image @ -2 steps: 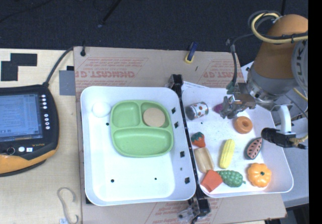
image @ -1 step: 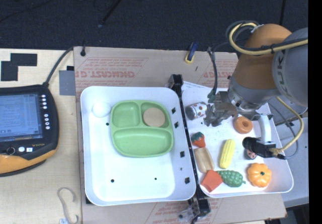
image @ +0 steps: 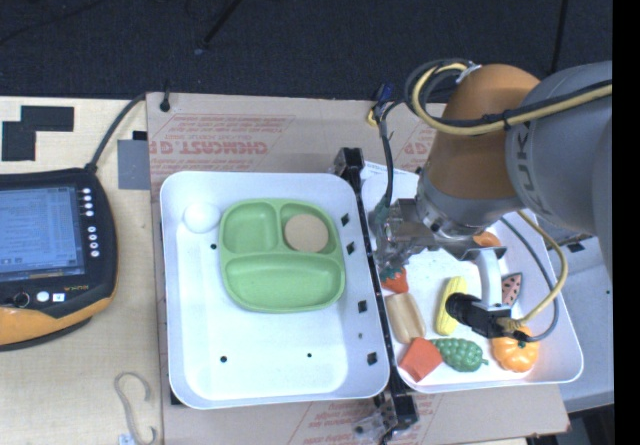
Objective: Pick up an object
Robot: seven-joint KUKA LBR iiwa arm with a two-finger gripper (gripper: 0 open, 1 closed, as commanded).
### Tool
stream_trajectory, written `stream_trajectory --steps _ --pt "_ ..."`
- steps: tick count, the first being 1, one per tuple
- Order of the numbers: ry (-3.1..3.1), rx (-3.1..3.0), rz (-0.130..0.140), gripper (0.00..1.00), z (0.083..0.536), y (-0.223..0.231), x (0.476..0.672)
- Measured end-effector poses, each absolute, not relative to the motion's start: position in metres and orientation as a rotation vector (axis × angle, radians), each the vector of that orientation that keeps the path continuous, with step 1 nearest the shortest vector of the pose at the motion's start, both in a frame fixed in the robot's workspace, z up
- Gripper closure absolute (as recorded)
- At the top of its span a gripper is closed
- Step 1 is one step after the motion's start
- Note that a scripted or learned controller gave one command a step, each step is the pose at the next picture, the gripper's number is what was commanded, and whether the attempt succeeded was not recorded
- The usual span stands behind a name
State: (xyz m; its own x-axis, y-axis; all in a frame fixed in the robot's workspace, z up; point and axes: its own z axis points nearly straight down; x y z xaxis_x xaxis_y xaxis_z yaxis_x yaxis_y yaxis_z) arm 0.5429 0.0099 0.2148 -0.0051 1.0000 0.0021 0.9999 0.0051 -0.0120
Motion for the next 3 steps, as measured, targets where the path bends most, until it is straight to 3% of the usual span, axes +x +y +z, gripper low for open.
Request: stream_trajectory --steps 1,3 --pt "-2.221 -2.21 0.012 1.0 0.215 0.055 0.538" --pt "-2.218 -2.215 0.015 1.0 0.214 0.063 0.532"
